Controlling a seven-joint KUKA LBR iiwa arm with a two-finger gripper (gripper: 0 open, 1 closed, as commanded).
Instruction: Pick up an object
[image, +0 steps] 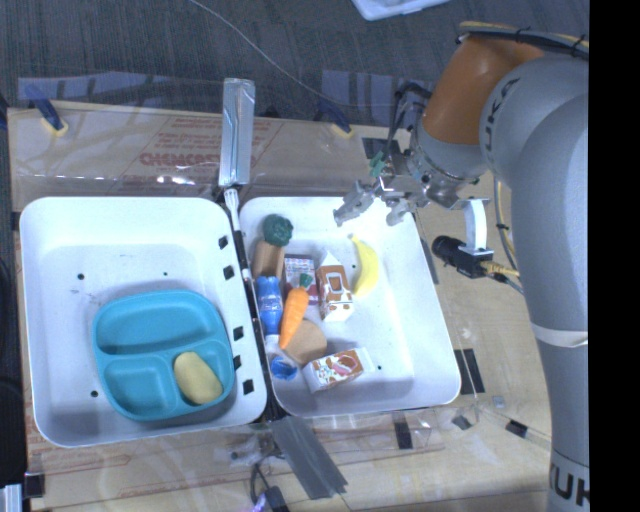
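Observation:
My gripper hangs over the far part of the right bin, its two fingers spread apart with nothing between them. Just below it a yellow banana lies against the bin's right side. Left of the banana are a small carton, an orange carrot, a blue bottle, a dark green round thing and a brown piece. Another carton lies near the front of the bin.
The left bin holds a blue divided tray with a yellow potato-like object in its front compartment. A silver upright post stands behind the wall between the bins. The arm's grey body fills the right side.

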